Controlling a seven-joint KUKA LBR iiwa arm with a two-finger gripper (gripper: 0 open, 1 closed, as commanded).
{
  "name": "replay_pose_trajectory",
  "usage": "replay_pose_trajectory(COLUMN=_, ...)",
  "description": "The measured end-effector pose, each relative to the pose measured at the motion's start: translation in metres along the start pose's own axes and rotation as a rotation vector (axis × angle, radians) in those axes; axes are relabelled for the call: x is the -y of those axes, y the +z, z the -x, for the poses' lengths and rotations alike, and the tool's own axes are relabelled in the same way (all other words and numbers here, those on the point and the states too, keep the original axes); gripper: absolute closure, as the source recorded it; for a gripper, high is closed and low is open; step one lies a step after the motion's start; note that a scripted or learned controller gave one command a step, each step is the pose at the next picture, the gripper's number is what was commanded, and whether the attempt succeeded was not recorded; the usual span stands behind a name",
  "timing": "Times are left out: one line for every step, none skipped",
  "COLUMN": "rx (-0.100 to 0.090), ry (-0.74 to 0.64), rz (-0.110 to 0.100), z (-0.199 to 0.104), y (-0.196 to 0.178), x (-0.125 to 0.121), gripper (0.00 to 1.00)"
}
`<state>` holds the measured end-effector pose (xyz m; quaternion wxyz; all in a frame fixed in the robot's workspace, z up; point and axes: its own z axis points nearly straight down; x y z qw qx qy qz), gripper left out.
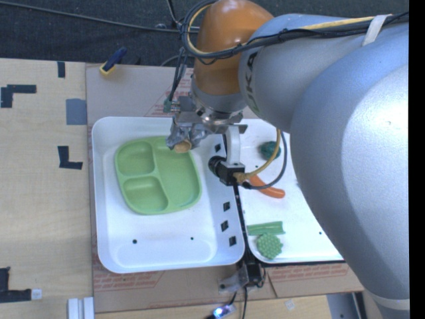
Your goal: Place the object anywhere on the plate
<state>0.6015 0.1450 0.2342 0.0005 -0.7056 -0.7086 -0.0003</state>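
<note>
Here the fingers (180, 138) clasp a small tan object (182, 145), its axis unclear, above the plate (157, 176).

Pale wooden bench (40, 198) with black marks, dark floor (80, 18) behind.

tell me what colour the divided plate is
Light green; the plate shows best in the camera view, in the left bin.
</note>
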Motion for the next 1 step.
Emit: replay_pose_trajectory(rx=0.002, ry=0.002, rz=-0.002, z=0.0017, y=0.0011, x=0.0006, gripper=0.0)
